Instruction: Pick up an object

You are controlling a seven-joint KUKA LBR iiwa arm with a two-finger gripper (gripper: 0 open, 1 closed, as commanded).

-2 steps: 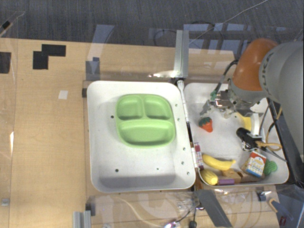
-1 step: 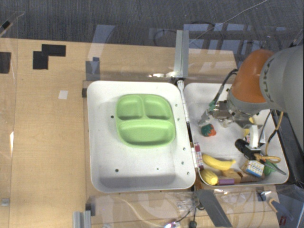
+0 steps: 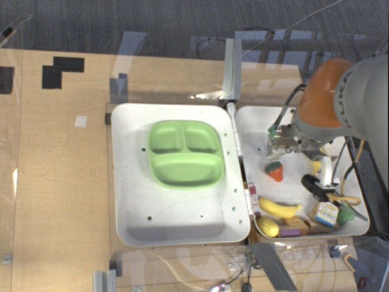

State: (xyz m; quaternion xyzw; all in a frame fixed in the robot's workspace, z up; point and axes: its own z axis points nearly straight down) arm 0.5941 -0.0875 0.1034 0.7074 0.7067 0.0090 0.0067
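Note:
My gripper (image 3: 281,146) hangs over the upper middle of the right bin (image 3: 255,121), below the arm's orange band. Just below it and slightly to the left lies a small red strawberry toy (image 3: 276,171) with a green top; whether the gripper touches it is unclear. A yellow banana (image 3: 280,208) lies near the bin's front edge, with a yellow rounded piece (image 3: 268,227) and a purple object (image 3: 292,231) beside it. A small printed carton (image 3: 325,213) and a green item (image 3: 347,215) sit at the front right corner.
The left bin (image 3: 130,218) holds a green divided plate (image 3: 185,153) in its upper middle. A metal post (image 3: 231,69) stands behind the divider between the two bins. The arm covers the right bin's upper right part.

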